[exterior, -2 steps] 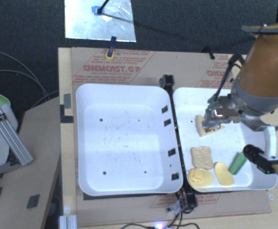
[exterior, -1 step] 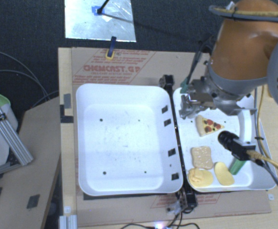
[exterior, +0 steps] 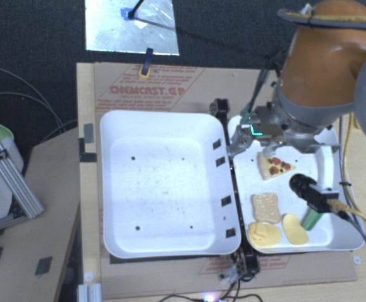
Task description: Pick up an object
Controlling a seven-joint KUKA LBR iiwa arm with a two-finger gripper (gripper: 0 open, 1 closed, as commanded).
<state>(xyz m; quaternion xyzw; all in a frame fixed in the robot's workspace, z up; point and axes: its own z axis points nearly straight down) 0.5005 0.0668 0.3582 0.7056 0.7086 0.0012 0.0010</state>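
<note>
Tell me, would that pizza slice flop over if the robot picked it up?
Probably not. The pizza slice looks like a moulded toy with neat straight edges, so it is likely stiff and light. It lies flat in the right bin, so the end effector may struggle to get under it.

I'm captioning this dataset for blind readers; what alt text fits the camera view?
A grey and orange robot arm hangs over the right bin, which holds a toy pizza slice, a cracker, two yellow food pieces and a green item. The left bin sits beside it.
</note>
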